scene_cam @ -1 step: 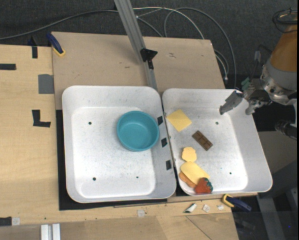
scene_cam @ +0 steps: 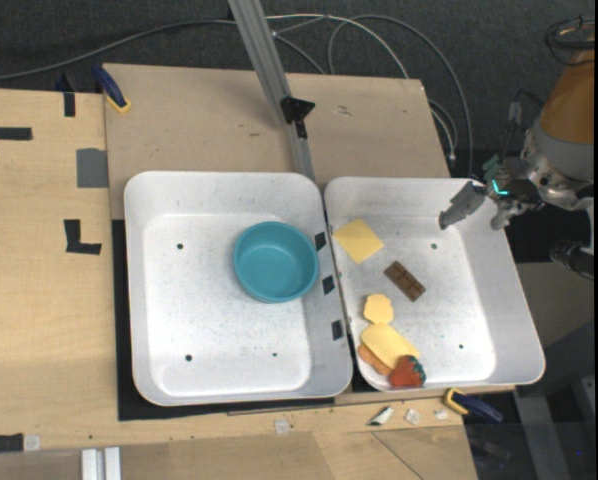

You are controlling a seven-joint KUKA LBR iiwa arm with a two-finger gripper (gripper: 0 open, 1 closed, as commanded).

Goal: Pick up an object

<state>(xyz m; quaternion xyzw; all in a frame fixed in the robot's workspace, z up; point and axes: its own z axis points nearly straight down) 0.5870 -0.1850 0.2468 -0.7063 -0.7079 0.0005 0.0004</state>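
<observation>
A wooden counter (scene_cam: 229, 118) is carrying two shallow white bins side by side, seen from above at a slant. The left bin (scene_cam: 169, 368) is holding a blue bowl (scene_cam: 275, 260). The right bin (scene_cam: 499, 358) is holding several small toy foods: a pale yellow square (scene_cam: 358, 240) near its upper left, a brown bar (scene_cam: 404, 281) near the middle, and, clustered by the lower left corner, a round yellow piece (scene_cam: 378, 309), a larger yellow piece (scene_cam: 387, 344) and a red piece (scene_cam: 407, 372). The arm's pincer (scene_cam: 484, 203) is hovering over the right bin's upper right edge, well apart from every object; I cannot tell how it is set, and nothing is showing in its grasp. The pick appears to be at the approach step. Next, the pincer would need to travel left over a chosen object and descend onto it.
</observation>
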